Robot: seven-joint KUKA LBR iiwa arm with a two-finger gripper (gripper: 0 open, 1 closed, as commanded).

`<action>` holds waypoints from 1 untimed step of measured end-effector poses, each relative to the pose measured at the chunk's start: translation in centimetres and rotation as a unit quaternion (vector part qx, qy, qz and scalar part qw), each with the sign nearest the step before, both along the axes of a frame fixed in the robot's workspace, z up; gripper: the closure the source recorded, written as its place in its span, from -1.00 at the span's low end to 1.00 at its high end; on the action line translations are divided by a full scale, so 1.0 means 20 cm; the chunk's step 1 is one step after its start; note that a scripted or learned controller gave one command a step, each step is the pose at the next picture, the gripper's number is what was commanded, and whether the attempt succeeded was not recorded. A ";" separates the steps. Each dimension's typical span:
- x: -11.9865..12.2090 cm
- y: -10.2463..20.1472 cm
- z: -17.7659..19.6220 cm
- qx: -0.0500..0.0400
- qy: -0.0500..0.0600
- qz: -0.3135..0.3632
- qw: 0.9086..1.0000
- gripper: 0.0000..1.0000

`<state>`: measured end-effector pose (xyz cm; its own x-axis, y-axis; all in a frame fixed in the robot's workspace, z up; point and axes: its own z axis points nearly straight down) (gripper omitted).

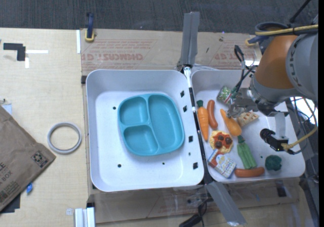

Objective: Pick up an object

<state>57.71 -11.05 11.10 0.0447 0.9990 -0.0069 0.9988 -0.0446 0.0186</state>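
Note:
The right bin [293, 170] holds several toy foods. Among them are an orange carrot [203, 120], a red sausage [211, 114], a leafy green piece [224, 93], a small pizza [221, 141] and a green cucumber [246, 154]. There are also a second red sausage [249, 172], a white packet [225, 165] and a dark green piece [273, 162]. My gripper [236, 106] hangs low over the bin's upper middle, just above a short orange piece [233, 126] and a beige piece [248, 117]. The wrist hides what is directly beneath it.
The left bin [101, 160] holds a blue three-compartment plate [150, 124]. A roll of tape [64, 137] and a brown cardboard box [17, 160] lie on the bench at left. Cables and a black fitting [271, 139] hang by the arm over the right bin's right side.

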 end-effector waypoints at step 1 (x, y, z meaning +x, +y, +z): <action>0.00 0.00 0.00 0.000 0.001 0.000 1.000 -1.00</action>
